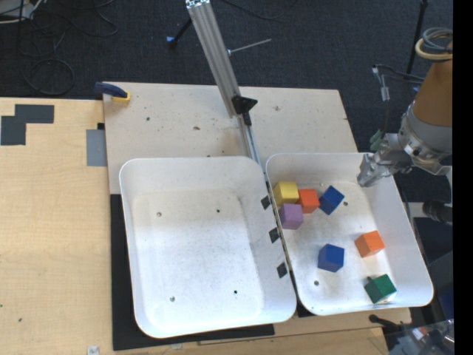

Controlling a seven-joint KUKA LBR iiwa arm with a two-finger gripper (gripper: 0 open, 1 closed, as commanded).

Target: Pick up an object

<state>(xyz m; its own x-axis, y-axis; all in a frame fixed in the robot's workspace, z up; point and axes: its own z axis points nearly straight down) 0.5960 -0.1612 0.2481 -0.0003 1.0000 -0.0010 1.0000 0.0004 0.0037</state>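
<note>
Camera view, items as I am seeing them from the remote station:

1. Grey arm with orange band [436,102], reaching in from the right; I am watching its two-finger gripper [368,174] hanging over the upper right rim of the right shallow white plastic bin [414,235]. I cannot tell how the jaws are standing; nothing is showing between them.

2. Right bin contents, all lying apart from the gripper:
- yellow cube [287,192], sitting by the bin's left wall, touching the next two
- purple cube [291,215], just below the yellow one
- small orange-red cube [308,200], just right of the yellow one
- tilted dark blue cube [332,199], just beside the orange-red one
- second blue cube [331,257], resting near the bin's middle
- orange cube [369,243], lying toward the right wall
- green cube [380,288], sitting in the lower right corner

3. Left shallow white plastic bin [148,191], lying just beside the right one.

4. Slanted aluminium rail [216,50], rising behind the bins.
</note>
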